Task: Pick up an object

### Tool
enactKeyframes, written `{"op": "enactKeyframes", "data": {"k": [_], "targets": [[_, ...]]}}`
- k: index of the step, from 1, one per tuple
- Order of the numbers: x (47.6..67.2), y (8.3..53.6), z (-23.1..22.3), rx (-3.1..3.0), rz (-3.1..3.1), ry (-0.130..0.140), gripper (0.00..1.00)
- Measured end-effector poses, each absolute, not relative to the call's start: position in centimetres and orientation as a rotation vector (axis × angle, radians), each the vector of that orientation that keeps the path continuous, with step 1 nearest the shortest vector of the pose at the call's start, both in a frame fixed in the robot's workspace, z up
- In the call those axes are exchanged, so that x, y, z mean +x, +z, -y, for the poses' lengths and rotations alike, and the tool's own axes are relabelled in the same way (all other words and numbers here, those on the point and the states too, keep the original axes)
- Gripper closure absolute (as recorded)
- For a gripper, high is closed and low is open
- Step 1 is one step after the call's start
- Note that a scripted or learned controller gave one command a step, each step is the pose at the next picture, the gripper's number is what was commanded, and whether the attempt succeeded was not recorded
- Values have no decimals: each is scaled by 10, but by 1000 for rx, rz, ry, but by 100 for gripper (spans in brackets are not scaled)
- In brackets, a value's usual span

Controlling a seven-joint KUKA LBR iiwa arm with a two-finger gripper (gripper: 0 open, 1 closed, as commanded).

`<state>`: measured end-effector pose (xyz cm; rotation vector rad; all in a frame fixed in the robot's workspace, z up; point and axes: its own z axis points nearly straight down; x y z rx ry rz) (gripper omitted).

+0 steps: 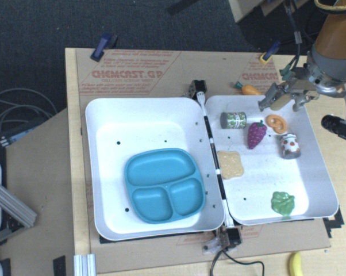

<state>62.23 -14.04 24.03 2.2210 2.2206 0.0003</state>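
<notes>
Two shallow white bins sat side by side on the bench. The left bin held a blue divided plate with three compartments, lying flat a little below the bin's middle. The right bin held the small things. Nearest the shared wall lay a tan slice of toast, flat on the floor. Above it, toward the far rim, a green can lay on its side. Just right of the can was a purple bunch of grapes, and close beside that an orange ring-shaped pretzel. Below the pretzel stood a small white cup with red marks. A green leafy piece rested near the front rim, well apart from the rest.

Outside the bin, beyond its far rim, lay an orange carrot (its green end pointing left). The gripper hovered over the far right corner of the right bin, above the pretzel, fingers spread apart and nothing between them.
</notes>
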Motion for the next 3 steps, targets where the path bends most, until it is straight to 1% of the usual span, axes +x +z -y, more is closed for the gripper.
{"op": "enactKeyframes", "data": {"k": [1,2,3], "targets": [[621,132,120,2223,-2224,-3,0],[600,84,154,2225,-2222,-4,0],[602,95,153,2222,-2220,1,100]]}}
